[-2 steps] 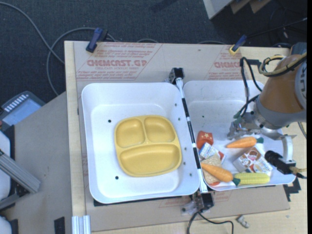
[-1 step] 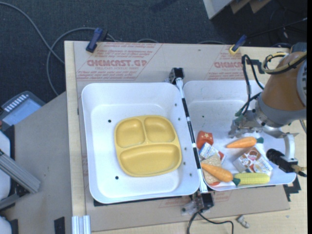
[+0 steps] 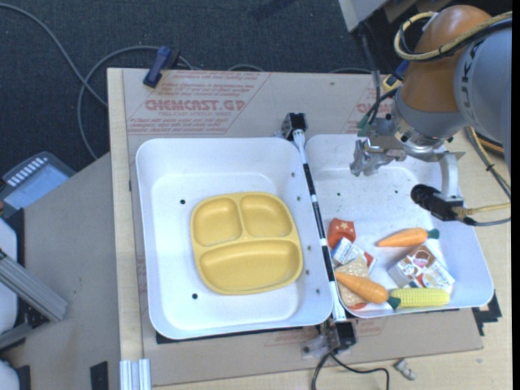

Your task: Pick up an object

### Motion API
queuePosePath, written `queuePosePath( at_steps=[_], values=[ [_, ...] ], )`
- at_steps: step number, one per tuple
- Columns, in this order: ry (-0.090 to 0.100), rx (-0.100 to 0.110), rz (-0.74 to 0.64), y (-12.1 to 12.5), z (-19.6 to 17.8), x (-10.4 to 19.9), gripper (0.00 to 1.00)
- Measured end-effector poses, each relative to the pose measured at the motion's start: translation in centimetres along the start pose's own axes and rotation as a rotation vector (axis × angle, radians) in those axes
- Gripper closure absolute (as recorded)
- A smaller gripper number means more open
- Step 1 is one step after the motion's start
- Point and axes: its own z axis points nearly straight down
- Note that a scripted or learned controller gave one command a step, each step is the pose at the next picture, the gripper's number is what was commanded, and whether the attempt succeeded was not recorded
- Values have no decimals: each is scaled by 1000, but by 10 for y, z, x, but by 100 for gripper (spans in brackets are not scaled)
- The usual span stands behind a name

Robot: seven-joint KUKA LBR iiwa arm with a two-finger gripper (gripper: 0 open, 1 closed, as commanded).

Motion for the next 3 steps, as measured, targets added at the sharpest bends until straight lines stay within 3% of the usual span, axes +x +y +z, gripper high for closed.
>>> queuePosePath(
  at_steps=[1,2,3],
  values=[
    [0,5,1,-20,1,14,100],
    [0,5,1,-20,1,14,0],
    [0,5,3,-76,1,29,0]
  ],
)
